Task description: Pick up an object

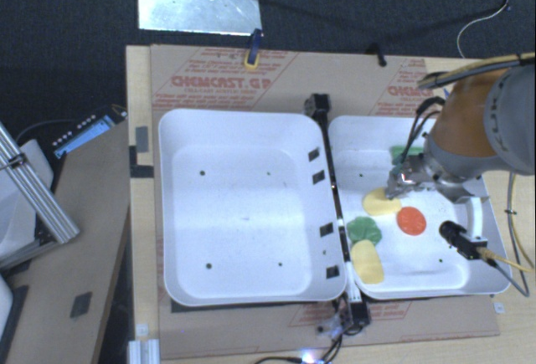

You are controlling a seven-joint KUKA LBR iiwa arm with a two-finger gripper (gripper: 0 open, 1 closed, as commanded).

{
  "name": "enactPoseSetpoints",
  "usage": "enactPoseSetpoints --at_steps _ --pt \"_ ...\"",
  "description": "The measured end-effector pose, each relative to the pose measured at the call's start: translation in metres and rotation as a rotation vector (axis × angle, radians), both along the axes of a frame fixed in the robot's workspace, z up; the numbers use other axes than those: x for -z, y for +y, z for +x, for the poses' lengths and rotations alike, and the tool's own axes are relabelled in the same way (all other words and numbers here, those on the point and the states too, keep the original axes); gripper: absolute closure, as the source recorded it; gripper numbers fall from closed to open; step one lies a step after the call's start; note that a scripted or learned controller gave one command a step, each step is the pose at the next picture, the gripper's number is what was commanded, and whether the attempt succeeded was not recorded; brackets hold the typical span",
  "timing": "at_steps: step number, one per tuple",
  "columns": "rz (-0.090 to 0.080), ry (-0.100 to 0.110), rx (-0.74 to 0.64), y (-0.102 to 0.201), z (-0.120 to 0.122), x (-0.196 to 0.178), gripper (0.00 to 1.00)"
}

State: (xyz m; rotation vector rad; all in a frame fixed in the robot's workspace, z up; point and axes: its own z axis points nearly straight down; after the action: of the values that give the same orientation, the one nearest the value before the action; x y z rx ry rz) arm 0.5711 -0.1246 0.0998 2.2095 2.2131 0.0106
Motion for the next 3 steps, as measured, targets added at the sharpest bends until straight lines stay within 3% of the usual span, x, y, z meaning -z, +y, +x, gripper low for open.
enactPoseSetpoints --at_steps 1,2,3 --pt "0.007 0.018 0.001 0.022 -0.047 0.016 1.00" --pt "0.005 0.009 -0.004 0.034 0.000 0.015 1.00" --pt "0.003 -0.007 -0.008 0.054 0.104 -0.093 1.00"
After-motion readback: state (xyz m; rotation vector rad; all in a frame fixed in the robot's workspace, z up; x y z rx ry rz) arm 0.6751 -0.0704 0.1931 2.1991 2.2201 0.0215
